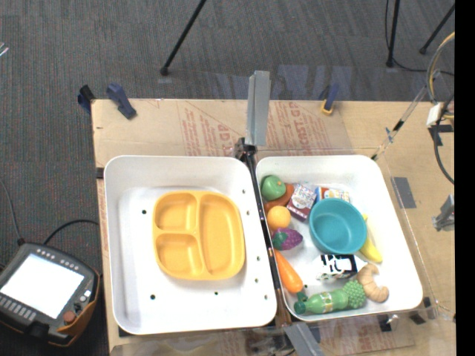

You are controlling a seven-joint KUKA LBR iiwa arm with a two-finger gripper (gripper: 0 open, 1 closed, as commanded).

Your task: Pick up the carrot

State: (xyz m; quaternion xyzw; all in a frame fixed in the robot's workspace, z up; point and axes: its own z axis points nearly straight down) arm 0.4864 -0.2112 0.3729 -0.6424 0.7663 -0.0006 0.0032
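Note:
The carrot (289, 272) is an orange toy lying at a slant along the left wall of the right bin (397, 225), near its front. Just behind it sit a purple eggplant (287, 238) and an orange fruit (278, 217). A green bottle (324, 302) lies right in front of the carrot's tip.
The left bin (126, 273) holds a yellow divided plate (199, 233). In the right bin are a teal bowl (338, 225), a green-and-red fruit (273, 188), snack packets (303, 200), a banana (370, 248), a black-and-white box (338, 265) and a tan toy (374, 283). A tablet (43, 291) lies at the lower left.

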